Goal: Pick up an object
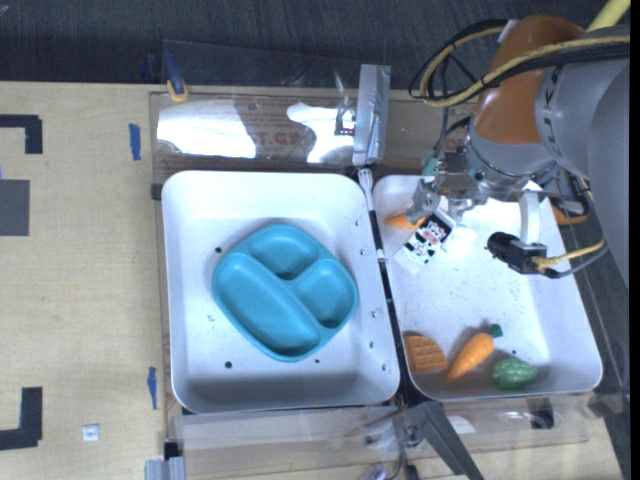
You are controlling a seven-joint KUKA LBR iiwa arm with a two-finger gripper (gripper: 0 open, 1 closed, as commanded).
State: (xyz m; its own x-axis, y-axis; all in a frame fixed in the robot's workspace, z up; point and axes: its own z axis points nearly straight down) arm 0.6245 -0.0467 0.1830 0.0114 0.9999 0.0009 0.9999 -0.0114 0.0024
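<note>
Orange piece [402, 221] lies at the upper-left corner of the right bin [560, 318], touching or just beside the wall shared with the left bin [200, 268]; its shape is too hidden to name. Gripper [437, 218] sits directly over that corner, with the piece at about 9 o'clock from the fingertips, very close. Whether the claw is open or closed I cannot tell, nor whether it has hold of anything. The piece's long axis seems to run 9 to 3 o'clock, a guess.

Other candidates sit along the bin's 6 o'clock wall, well apart from the claw: brown cookie-like item [424, 353], carrot [470, 355] tilted 7 to 1 o'clock, green vegetable [513, 372]. Teal divided tray [285, 290] sits in the left bin.

Judgement: the corner piece is the likely target, and the wall crowds the grasp.
</note>
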